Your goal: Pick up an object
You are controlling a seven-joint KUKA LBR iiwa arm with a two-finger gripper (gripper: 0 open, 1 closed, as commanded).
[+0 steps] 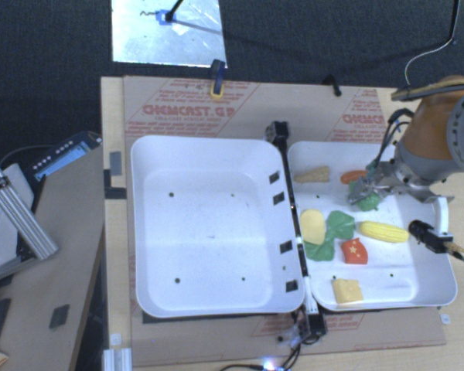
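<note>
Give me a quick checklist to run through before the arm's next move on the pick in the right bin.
1. Gripper low inside the right bin: ok.
2. An object under it: ok, a green piece sits at its tip.
3. Piece seen between the fingers: cannot tell.
4. Neighbours clear of the tip: not ok, the orange piece lies close beside it.
5. Corn cob apart from the tip: ok.

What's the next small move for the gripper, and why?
Probably a short straight lift to test the grasp: the gripper sits low in the right bin over a small green item, beside the orange piece. Whether anything is held is unclear.
</note>
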